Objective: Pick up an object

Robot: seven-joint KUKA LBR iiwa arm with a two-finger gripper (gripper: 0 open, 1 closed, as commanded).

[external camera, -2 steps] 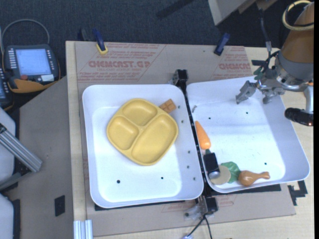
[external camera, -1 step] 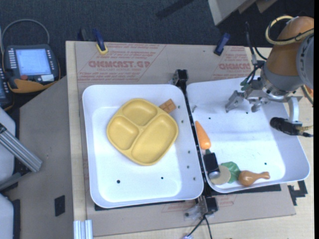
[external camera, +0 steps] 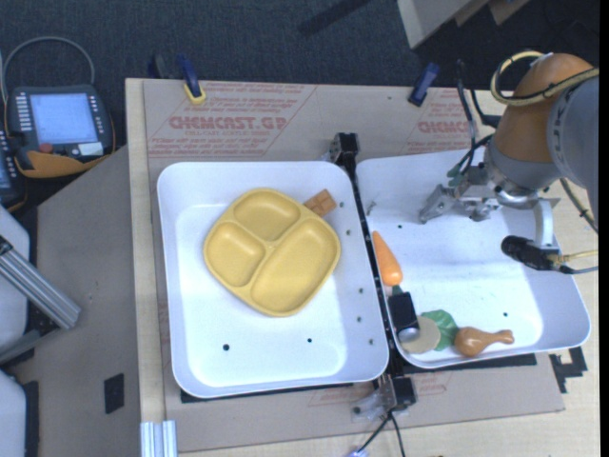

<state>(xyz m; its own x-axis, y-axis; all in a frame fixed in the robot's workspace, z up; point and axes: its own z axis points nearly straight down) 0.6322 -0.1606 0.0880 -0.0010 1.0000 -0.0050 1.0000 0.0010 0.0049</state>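
Left bin (external camera: 181,284) holds a yellow divided plate (external camera: 272,251), a small brown block (external camera: 321,202) at its rim. Right bin (external camera: 561,322): carrot (external camera: 385,258) by the left wall, looks light, rigid, slick; best pinched mid-body. Green piece (external camera: 440,324) and drumstick (external camera: 481,338) near the front. End effector (external camera: 457,203) hovers at the rear, grasp state unclear.

bins (external camera: 190,350): white plastic, smooth, a little glossy
plate (external camera: 271,250): yellow plastic, smooth, matt
carrot (external camera: 385,258): orange plastic, glossy
board under bins (external camera: 276,122): brown cardboard, matt, printed red
gripper (external camera: 457,203): grey metal
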